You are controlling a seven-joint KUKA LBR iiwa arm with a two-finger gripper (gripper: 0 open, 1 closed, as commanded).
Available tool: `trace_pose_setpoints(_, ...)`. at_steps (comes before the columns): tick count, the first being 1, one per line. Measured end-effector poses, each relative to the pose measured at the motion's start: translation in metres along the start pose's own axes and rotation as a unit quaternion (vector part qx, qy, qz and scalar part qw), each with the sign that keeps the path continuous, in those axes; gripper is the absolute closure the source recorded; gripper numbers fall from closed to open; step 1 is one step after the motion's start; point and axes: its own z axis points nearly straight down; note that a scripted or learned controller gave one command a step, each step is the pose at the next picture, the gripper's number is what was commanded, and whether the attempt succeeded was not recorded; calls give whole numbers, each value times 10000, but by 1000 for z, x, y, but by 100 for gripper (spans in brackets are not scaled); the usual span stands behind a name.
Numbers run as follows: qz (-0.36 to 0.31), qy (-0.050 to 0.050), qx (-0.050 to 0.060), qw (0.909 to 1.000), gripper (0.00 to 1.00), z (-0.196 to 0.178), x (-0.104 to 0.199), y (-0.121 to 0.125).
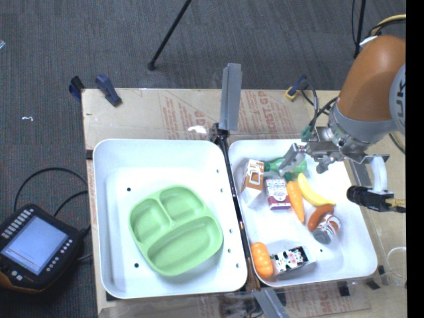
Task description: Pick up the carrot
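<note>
the right bin [358, 260] is sitting crowded, with free floor only along its near right side. the arm is reaching in from the right, the gripper [296, 156] hanging over the bin's far edge; whether it is clenched cannot be told. the carrot [295, 201], smooth, tapered and orange, is lying mid-bin between a small carton [276, 193] and a curved yellow banana [313, 191].
</note>
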Motion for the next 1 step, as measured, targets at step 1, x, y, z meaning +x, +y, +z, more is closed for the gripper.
trace_pose_setpoints(1,-635,3,4,9980,0,106,-55,26)
